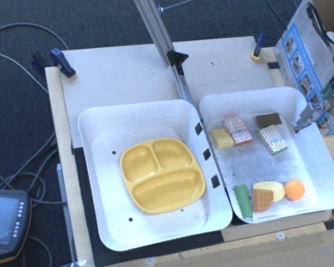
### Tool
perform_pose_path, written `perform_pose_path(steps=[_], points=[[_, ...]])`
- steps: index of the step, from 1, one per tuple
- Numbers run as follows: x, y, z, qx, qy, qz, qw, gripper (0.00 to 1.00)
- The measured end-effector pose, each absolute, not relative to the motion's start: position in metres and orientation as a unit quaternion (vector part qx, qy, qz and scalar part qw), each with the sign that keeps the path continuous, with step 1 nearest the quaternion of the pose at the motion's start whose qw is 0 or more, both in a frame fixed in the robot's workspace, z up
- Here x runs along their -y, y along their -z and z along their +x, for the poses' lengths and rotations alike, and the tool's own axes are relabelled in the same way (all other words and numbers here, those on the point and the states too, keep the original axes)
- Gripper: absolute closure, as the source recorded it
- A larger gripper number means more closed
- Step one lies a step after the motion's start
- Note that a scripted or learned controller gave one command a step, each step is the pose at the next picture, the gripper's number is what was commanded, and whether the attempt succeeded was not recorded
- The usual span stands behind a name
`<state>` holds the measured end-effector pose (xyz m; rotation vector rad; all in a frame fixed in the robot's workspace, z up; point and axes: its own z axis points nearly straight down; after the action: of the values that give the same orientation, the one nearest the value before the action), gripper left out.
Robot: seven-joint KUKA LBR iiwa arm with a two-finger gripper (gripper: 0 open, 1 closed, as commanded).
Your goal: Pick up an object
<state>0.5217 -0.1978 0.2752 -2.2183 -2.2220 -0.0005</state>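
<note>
The right bin (316,166) holds several small items. At its back lie a yellow block (221,138), a red-and-white box (238,131), a brown block (268,120) and a green-patterned box (273,140). Along its front lie a green cylinder (242,201), a waffle-like piece (262,199), a yellow rounded piece (275,189) and an orange ball (294,190). My gripper (308,120) hangs at the bin's right rim, right of the brown block and apart from every item. Nothing shows in its grasp.
The left bin (99,168) bears a yellow divided plate (163,174). A slanted metal pole (154,22) rises behind the bins. A printed sheet on a cardboard box (302,53) stands at the right. Cables and a pendant (3,222) lie left of the bench.
</note>
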Motion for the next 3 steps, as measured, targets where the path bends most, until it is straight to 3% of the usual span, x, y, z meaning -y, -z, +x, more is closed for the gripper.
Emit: perform_pose_path(steps=[1, 3], points=[[0.198, -0.275, 0.522, 0.708, 0.0003, -0.707, 0.001, 0.00], [0.182, -0.163, 0.519, 0.707, -0.0011, -0.707, 0.004, 0.00]])
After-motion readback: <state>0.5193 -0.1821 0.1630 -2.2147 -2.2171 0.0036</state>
